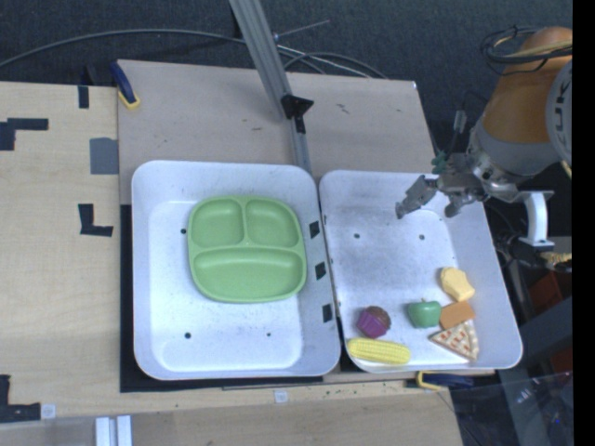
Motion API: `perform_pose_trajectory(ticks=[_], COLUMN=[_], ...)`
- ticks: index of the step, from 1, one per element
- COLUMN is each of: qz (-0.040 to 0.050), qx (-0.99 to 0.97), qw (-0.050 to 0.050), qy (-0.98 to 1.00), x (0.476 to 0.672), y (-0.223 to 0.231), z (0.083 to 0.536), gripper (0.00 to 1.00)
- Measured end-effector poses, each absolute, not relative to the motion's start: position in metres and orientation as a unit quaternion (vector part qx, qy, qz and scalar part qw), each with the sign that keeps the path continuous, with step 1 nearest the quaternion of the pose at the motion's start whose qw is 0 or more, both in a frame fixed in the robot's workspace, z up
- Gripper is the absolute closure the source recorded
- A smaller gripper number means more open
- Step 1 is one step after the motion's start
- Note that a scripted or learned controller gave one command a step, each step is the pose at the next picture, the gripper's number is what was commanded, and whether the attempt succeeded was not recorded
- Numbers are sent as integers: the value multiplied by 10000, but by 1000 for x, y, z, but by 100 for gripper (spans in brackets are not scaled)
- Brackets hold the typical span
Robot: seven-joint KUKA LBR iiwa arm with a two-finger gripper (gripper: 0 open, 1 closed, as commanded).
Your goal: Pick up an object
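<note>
Your gripper [429, 200] hangs over the far right part of the right bin [390, 249], its two fingers spread fairly wide with nothing between them and touching none of the toys. The arm [530, 110] reaches in from the right, orange band uppermost.

The things you could pick are bunched along the near edge of that bin, well apart from the gripper: a corn cob [378, 350] at the near rim, a purple ball [375, 321] just behind it, a green pepper [423, 313], an orange block [456, 315] touching a pizza slice [456, 341], and a yellow piece [456, 283] toward the right wall. The left bin [158, 323] holds a green tray [247, 249].

Watch the crowding. The block, slice and pepper sit so close that fingers coming down on one may land on a neighbour, nudging it aside or closing on two at once. The corn lies against the rim, so a finger could strike the wall and stop short. The ball looks round and likely to roll or squirt free if pinched off centre. The flat slice offers little to grip.
</note>
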State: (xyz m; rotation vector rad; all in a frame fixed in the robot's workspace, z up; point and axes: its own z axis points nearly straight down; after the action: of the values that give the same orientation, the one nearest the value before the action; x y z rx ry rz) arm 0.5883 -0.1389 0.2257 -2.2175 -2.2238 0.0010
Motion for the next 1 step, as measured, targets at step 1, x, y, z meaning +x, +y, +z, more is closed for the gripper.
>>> perform_pose_trajectory(ticks=[1], qz=[3], qx=[-7061], qw=[6], qy=[-7081], x=[588], y=[-139], z=[226], gripper=[0])
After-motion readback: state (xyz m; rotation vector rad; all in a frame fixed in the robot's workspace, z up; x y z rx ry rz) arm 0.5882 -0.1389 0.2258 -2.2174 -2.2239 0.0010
